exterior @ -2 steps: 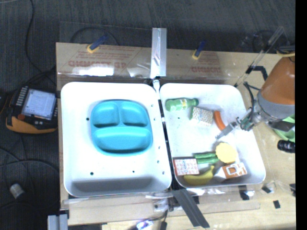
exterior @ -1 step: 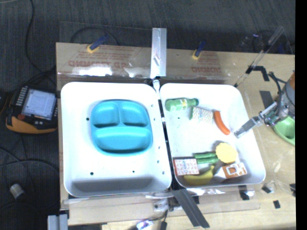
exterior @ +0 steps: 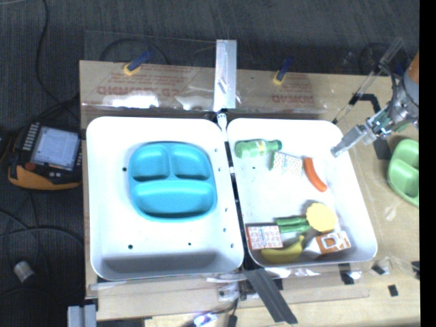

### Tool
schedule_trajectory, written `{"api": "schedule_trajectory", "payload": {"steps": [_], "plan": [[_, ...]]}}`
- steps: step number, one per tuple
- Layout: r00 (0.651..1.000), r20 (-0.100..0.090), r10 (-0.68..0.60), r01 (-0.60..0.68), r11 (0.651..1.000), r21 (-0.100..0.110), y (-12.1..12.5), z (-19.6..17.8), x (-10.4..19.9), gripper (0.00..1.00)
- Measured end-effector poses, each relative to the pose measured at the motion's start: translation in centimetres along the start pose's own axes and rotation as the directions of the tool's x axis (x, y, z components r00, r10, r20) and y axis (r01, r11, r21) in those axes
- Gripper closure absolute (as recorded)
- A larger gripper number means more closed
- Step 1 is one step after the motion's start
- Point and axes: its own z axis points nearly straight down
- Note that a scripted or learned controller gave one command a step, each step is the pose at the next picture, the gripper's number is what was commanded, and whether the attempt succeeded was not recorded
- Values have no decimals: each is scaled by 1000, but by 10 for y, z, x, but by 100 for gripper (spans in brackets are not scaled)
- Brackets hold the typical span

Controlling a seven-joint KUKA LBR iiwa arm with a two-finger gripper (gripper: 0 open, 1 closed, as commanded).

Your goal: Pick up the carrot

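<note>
The carrot [exterior: 314, 172] is a small orange stick lying slantwise in the right bin [exterior: 354, 182], towards its far right side. My gripper [exterior: 342, 146] hangs over that bin's far right corner, up and to the right of the carrot and apart from it. It points down and left towards the carrot. Nothing shows in its grasp.
The right bin also holds a green bottle [exterior: 257, 147], a small patterned box [exterior: 287, 162], a yellow round piece [exterior: 321, 216], a green item [exterior: 293, 222], a banana [exterior: 283, 251] and two small boxes [exterior: 264, 236]. A blue compartment plate [exterior: 172, 180] lies in the left bin [exterior: 109, 251]. A green object [exterior: 405, 169] sits outside on the right.
</note>
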Motion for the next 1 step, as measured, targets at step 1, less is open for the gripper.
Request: {"api": "schedule_trajectory", "payload": {"steps": [1], "plan": [[982, -2, -189, 189, 982, 1, -35, 121, 13, 0]]}}
